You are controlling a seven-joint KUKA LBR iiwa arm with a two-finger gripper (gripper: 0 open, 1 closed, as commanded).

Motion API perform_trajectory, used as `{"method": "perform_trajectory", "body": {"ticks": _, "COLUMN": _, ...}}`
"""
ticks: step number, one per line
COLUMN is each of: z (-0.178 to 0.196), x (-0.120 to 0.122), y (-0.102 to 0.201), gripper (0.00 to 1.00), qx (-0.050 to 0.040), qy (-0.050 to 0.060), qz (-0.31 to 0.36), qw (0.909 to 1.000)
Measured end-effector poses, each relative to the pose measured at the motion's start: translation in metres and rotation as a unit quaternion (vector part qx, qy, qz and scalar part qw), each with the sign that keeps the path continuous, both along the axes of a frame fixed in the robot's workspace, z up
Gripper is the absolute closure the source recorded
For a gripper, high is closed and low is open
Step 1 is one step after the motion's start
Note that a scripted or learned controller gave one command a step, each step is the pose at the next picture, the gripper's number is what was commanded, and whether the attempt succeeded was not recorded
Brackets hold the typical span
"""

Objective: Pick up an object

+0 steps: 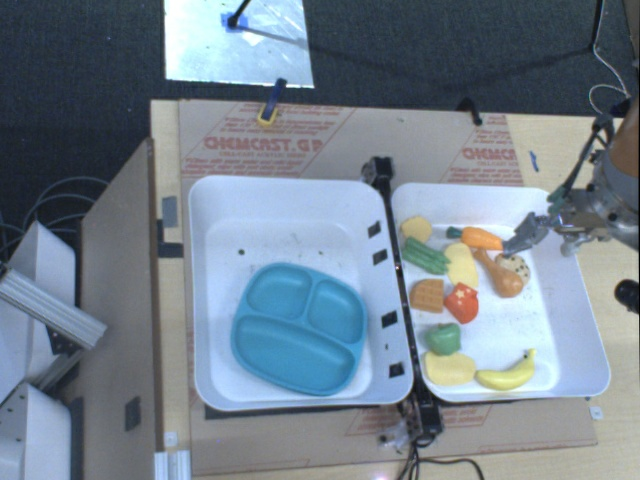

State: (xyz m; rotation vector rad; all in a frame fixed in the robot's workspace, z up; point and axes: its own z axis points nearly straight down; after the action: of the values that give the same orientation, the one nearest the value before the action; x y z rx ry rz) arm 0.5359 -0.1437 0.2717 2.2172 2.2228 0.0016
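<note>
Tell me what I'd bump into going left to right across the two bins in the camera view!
Blue plate → green bean pod → waffle → red strawberry → carrot → banana → gripper.

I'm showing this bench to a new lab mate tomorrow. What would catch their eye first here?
First, the big blue divided plate, lying alone in the left bin. Next, the bright cluster of toy food in the right bin: a yellow banana near the front edge, a red piece in the middle, an orange carrot towards the back. Then the arm's end effector, reaching in from the right, just above the food.
</note>
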Motion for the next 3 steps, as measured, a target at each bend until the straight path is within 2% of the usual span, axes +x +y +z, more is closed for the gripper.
{"method": "perform_trajectory", "body": {"ticks": 1, "z": -0.145, "x": -0.053, "y": 0.048, "gripper": 0.00, "qx": 0.0032, "qy": 0.007, "qz": 0.000, "qw": 1.0000}}
{"method": "perform_trajectory", "body": {"ticks": 2, "z": -0.190, "x": -0.050, "y": 0.046, "gripper": 0.00, "qx": 0.0008, "qy": 0.002, "qz": -0.001, "qw": 1.0000}}
{"method": "perform_trajectory", "body": {"ticks": 3, "z": -0.176, "x": -0.047, "y": 0.045, "gripper": 1.00, "qx": -0.0003, "qy": -0.002, "qz": -0.001, "qw": 1.0000}}
